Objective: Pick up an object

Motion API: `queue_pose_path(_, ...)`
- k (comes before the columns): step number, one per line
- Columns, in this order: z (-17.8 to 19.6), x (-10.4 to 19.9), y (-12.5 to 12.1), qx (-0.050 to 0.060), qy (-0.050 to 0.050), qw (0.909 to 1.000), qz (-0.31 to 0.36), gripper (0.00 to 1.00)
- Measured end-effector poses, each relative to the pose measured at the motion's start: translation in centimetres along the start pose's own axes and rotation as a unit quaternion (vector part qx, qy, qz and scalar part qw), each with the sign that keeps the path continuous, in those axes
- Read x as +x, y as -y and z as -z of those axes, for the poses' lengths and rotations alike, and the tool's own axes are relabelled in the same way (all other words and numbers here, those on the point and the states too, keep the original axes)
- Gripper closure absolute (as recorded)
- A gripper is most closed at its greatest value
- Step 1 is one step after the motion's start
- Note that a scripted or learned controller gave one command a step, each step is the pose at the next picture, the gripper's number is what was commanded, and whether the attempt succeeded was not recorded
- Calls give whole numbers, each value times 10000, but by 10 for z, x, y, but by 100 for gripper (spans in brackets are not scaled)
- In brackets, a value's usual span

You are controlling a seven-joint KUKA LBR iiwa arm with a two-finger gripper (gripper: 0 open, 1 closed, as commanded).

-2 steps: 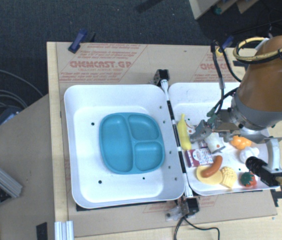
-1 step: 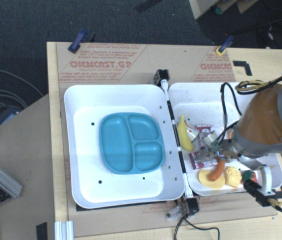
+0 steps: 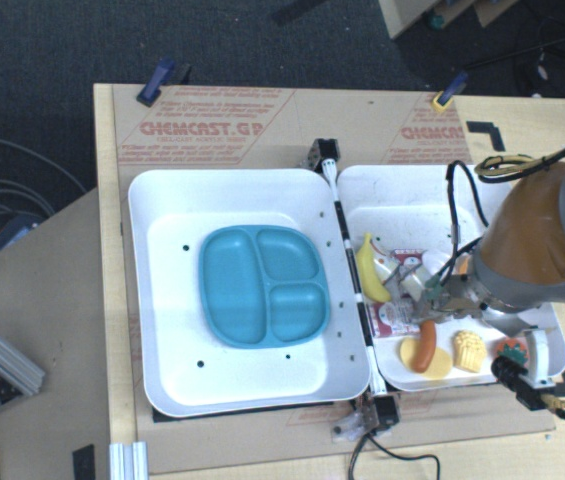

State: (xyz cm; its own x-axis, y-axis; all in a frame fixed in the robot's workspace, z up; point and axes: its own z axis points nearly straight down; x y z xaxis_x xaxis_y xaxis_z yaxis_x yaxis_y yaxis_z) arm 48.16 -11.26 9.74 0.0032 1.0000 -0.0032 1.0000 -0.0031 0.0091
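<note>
My gripper [image 3: 424, 298] is low in the right bin [image 3: 402, 183], reaching in from the right under the orange-banded wrist [image 3: 532, 238]. It hovers over a red-and-white packet [image 3: 398, 268] and just above a toy hot dog [image 3: 424, 348] lying on a yellow disc. A yellow banana [image 3: 369, 268] lies to its left along the bin's left wall. A yellow corn piece [image 3: 469, 350] sits below and to the right of the gripper. I see nothing held between the fingers.
The left bin [image 3: 162, 268] holds a blue divided plate [image 3: 264, 285]. A small orange-red item [image 3: 514, 348] lies at the right bin's lower right, beside a black part of the arm. Clamps sit at the bench's far edge.
</note>
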Motion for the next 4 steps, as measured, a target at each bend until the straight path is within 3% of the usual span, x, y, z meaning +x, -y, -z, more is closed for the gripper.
queue_pose_path(1,88,59,-15,38,-22,10000,26,100)
queue_pose_path(2,87,58,-14,49,-19,10000,18,0)
queue_pose_path(3,-13,-2,-42,40,-10,10000,9,0)
queue_pose_path(4,-13,20,-77,34,-9,10000,17,0)
